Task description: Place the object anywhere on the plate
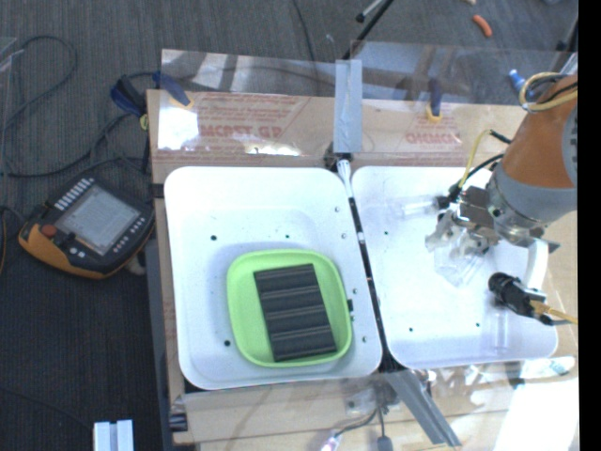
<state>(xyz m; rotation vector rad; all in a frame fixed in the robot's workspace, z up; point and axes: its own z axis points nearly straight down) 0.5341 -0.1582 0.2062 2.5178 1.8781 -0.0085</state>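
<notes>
Block (295, 312) lies flat on the plate (241, 280), apparently delivered; gripper (457, 244) hangs over the right bin (413, 308), finger state unclear.

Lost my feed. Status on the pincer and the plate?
Pincer over right bin. Dark ridged block lying on green plate, left bin. Nothing in the way.

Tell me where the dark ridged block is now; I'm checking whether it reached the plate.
The dark ridged block lies on the green plate in the left bin, away from the gripper over the right bin.
</notes>
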